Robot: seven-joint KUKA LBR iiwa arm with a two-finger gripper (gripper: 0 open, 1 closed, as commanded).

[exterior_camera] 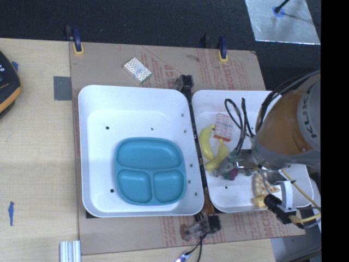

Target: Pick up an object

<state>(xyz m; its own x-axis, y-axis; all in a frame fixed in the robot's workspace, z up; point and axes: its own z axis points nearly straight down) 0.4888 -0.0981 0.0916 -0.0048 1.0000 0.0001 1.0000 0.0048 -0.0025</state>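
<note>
In the right bin (240, 203) lies a yellow banana (210, 148) along the left wall, with a small packet with red print (223, 127) just above it. A small purple and dark item (229, 173) rests below the banana's lower end. Black cable loops (237, 119) lie at the bin's back. A yellow and white object (260, 192) sits near the front right. My gripper (235, 167) hangs low in the right bin beside the banana's lower end and the purple item, under the orange wrist band (283, 125). The arm hides much of the bin's right side.
The left bin (92, 146) holds a blue three-compartment plate (150, 170). A small patterned packet (137, 69) lies on the cardboard behind the left bin. Clamps sit at the cardboard's back edge, and a black and yellow device (6, 86) rests at the far left.
</note>
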